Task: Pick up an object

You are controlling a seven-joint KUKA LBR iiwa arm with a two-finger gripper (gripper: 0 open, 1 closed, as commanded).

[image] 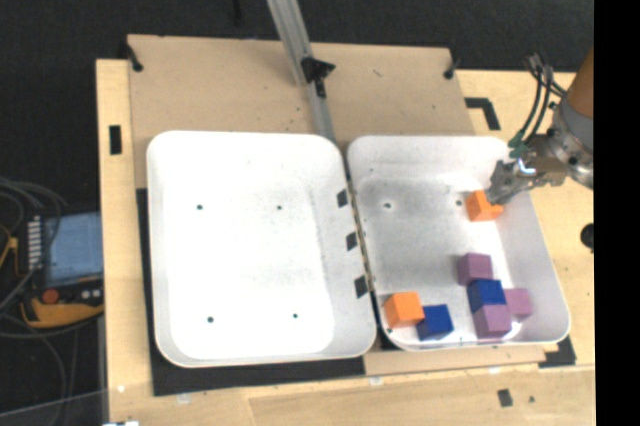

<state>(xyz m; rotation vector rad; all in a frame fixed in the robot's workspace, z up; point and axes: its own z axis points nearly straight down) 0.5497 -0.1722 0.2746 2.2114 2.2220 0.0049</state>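
Six small blocks are lying in the right bin (pixel 400 164), and the one nearest the pincer (pixel 505 179) is an orange block (pixel 484 206) sitting toward two o'clock of that bin's floor. The pincer is hanging right at the block's upper right corner, its tips seeming to meet the block's top edge, though whether it is clenched, released or actually grasping the block cannot be told from this slanted overhead angle. The grey arm (pixel 565 159) is reaching in from three o'clock, with dark cables (pixel 540 104) looping above its wrist.

Further out, the other five blocks are gathering along the bin's six-to-five o'clock stretch. A purple block (pixel 475 267) is sitting just above a blue block (pixel 486 293), the two touching. Below them a larger purple block (pixel 492 320) is resting against a paler purple block (pixel 518 303) at its right. Near six o'clock, a second orange block (pixel 404 308) is touching a second blue block (pixel 435 321) at its lower right.

Lying alongside at nine o'clock is the left bin (pixel 250 244), its white floor showing faint speckling and a few dark dots. Both bins are resting on the tan counter (pixel 290 84). A grey metal pole (pixel 285 14) is slanting up from between the bins toward twelve o'clock. Off the counter at nine o'clock, a blue device (pixel 70 249) and tangled wires (pixel 30 314) are lying on the dark floor.
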